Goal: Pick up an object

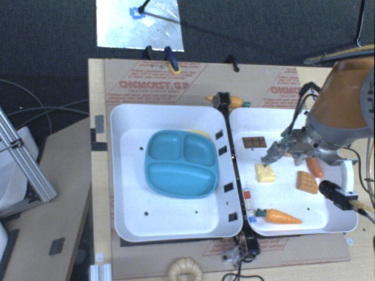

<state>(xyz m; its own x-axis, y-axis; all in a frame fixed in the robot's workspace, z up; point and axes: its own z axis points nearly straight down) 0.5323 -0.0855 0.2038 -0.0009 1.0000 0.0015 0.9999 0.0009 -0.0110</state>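
Hovering claw [273, 156], fingers apart and grasping nothing, above cheese [265, 173].
Right bin [345, 215]: chocolate [254, 142], waffle [306, 182], carrot [282, 217]. Left bin [126, 174]: blue plate [180, 163], open margins.

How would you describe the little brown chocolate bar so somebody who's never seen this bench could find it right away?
Start at the right white bin, the one without the blue divided plate. Look at its far left corner, near the divider between the bins: the chocolate bar lies flat there, just beyond the pale yellow cheese wedge. It is the only dark brown, gridded rectangle; the waffle is lighter tan.
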